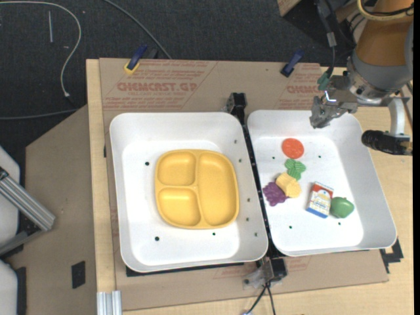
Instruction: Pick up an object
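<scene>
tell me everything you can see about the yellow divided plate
The yellow divided plate looks like smooth moulded plastic, a rounded square with three compartments: two smaller ones on the left, one long one on the right, all bare. It lies flat and upright, slightly rotated, near the middle of the left white bin, touching nothing else.

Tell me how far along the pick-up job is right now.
Nothing looks picked yet. The pincer hangs over the far edge of the right bin, apart from the toys. The orange tomato, purple grapes, small carton and green piece all lie in the bin. Descending, grasping and lifting remain.
</scene>
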`<state>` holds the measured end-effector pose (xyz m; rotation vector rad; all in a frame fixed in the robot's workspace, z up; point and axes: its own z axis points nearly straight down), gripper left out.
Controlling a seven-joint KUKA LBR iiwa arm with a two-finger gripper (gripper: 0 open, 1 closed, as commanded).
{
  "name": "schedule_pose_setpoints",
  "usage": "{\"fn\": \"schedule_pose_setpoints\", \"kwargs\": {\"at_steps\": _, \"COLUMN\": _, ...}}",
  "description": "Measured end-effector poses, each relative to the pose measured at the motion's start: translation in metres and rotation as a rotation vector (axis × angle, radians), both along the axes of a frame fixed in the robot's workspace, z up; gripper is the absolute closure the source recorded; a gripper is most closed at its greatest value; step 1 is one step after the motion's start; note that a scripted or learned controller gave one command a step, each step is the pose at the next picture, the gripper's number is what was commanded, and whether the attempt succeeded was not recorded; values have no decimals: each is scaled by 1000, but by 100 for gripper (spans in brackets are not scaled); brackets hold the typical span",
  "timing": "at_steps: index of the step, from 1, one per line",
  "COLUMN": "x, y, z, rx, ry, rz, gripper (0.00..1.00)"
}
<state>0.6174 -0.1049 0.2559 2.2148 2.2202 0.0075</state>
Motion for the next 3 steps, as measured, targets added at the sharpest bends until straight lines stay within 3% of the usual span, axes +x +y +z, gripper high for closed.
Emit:
{"fn": "schedule_pose_setpoints", "kwargs": {"at_steps": 2, "x": -26, "y": 103, "z": -5, "rx": 2, "ry": 11, "rz": 1, "gripper": 100}}
{"fn": "schedule_pose_setpoints", "kwargs": {"at_steps": 3, "x": -50, "y": 155, "z": -20, "rx": 3, "ry": 13, "rz": 2, "gripper": 100}}
